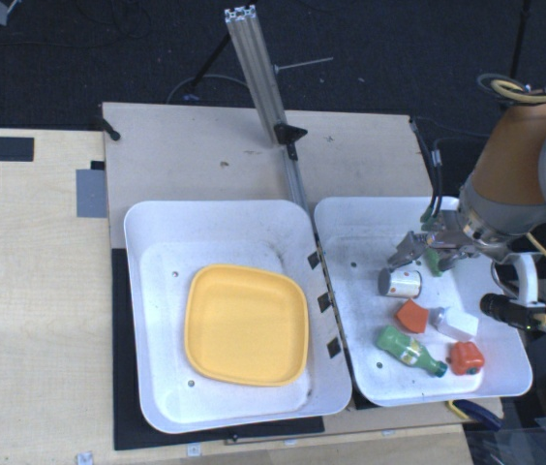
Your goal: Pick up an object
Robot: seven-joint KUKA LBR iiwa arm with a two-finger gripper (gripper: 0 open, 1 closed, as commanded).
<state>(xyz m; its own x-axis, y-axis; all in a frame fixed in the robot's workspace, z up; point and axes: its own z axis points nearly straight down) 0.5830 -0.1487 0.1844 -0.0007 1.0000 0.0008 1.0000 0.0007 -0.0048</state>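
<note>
My gripper (430, 253) hangs low over the back of the right bin (370, 231), its fingers (405, 251) spread open. A small green object (435, 261) lies just beneath it, between the fingers, not clamped. A silver-white cylinder (402, 284) rests right in front of the gripper. Further forward lie an orange block (411, 316), a green bottle (410, 350), a white-and-clear piece (452, 323) and a red-orange object (467, 357).
The left bin (157, 231) holds a yellow square plate (247, 325). A metal rail (263, 76) slants up from the divider between the bins. The arm's orange band (515, 163) stands over the right bin's far right corner.
</note>
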